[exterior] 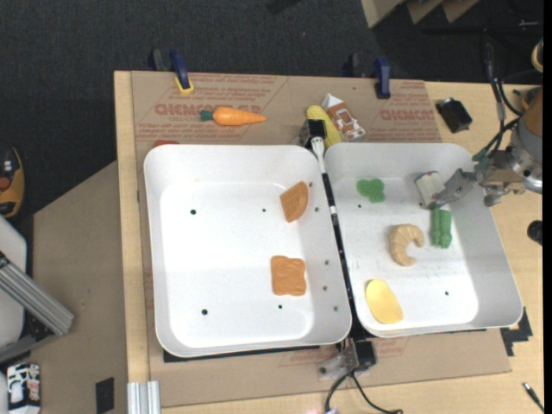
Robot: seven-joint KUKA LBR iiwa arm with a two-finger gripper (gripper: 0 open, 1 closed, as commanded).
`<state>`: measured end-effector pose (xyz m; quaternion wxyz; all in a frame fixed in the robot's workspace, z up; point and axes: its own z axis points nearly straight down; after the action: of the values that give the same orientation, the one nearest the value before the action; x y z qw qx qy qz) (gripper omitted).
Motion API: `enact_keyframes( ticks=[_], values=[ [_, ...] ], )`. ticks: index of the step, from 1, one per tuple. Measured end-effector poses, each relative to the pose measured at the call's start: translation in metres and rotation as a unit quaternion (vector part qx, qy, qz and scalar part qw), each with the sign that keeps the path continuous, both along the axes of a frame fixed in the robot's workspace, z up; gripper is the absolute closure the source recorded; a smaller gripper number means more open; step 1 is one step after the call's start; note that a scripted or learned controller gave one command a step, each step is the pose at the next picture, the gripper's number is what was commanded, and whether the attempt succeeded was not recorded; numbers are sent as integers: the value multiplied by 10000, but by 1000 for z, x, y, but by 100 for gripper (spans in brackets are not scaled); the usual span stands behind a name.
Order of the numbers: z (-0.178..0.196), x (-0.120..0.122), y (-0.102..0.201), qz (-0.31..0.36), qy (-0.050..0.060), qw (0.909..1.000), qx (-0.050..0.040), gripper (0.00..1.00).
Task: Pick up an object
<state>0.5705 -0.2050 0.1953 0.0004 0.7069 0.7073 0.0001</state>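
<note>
The right bin holds a tan croissant, a yellow oval piece, a small green leafy piece, a long green piece and a small grey-white block. In the left bin lie two orange bread-like pieces. My gripper reaches in over the right bin's far right part, just right of the grey-white block and above the long green piece. Nothing is visibly lifted.
On the cardboard behind the bins lie a toy carrot and a yellow piece beside a small carton. Blue clamps stand at the board's back edge. The bins' shared rim runs down the middle.
</note>
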Motion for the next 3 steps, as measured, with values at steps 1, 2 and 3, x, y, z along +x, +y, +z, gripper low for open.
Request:
enact_keyframes(
  ticks=[1, 2, 3],
  values=[
    [11, 1, 0, 5, -17, 10000, -7, 100],
    [131, -10, 73, 42, -74, 10000, -1, 100],
    [68, -83, 100, -7, 52, 10000, 20, 100]
  ],
)
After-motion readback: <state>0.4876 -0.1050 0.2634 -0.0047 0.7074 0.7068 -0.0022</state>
